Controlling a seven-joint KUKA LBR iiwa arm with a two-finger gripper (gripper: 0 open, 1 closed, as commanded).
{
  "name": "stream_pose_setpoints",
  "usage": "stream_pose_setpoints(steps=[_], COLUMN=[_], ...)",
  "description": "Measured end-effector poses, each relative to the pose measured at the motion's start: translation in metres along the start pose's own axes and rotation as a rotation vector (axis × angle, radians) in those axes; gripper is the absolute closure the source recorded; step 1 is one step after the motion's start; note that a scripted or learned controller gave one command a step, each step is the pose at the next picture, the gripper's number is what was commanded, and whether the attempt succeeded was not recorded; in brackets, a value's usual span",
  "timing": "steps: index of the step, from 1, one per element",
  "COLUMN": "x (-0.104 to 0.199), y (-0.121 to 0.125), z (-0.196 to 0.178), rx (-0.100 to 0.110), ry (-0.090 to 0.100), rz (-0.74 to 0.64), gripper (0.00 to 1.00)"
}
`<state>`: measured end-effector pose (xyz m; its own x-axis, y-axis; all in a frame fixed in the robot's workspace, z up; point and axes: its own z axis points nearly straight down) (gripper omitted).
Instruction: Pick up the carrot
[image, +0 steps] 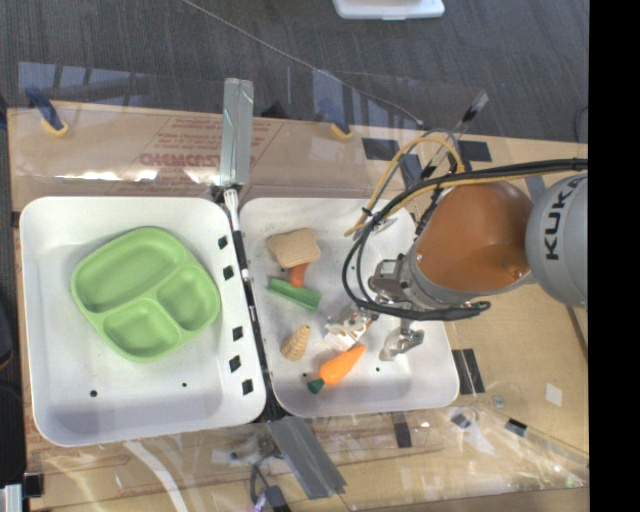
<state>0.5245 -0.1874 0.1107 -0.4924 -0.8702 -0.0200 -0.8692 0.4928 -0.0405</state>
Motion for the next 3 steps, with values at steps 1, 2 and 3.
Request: stream_pose_setpoints(steps=[1, 2, 3], x=[-0.005, -0.009, -0.077], y=[0.058, 0.057, 0.091], z=[0.017, 0.007, -0.097], rx=[-0.045, -0.043, -0.035], ry=[0.01, 0.009, 0.011], rz=[-0.396, -0.403, -0.304], gripper=[0.0, 1.0, 1.0])
